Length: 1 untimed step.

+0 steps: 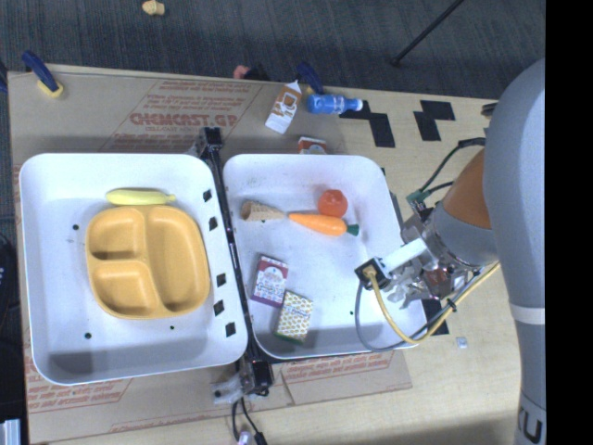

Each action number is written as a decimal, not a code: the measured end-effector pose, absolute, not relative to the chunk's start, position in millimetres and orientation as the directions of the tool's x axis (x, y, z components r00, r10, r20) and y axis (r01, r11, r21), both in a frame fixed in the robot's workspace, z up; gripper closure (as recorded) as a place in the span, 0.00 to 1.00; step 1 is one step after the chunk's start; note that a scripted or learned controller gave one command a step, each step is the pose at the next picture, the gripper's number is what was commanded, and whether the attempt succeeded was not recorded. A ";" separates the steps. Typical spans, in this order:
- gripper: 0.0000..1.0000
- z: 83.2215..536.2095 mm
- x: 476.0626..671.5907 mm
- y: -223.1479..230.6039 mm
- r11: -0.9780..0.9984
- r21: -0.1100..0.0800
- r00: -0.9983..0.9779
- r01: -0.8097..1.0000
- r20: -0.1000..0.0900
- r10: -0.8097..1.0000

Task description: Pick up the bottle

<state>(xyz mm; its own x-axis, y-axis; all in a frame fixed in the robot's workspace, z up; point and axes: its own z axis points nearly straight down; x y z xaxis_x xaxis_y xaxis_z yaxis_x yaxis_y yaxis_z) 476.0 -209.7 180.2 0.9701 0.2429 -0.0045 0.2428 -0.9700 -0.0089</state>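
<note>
A small blue bottle (331, 105) lies on its side on the cardboard behind the right bin (371, 170), outside both bins. My gripper (410, 288) hangs low over that bin's right rim, far in front of the bottle and to its right. A yellow cable loops below the gripper. Nothing shows held in it.
The right bin holds a carrot (318, 222), a red tomato (334, 202), a beige piece (261, 213) and two small boxes (271, 281) (296, 316). The left bin (37, 276) holds a yellow divided plate (146, 260) and a banana (140, 197). A small carton (283, 108) lies left of the bottle.
</note>
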 end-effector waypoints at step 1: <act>1.00 175.5 475.7 -165.5 -0.965 -0.007 0.965 0.263 -0.004 0.263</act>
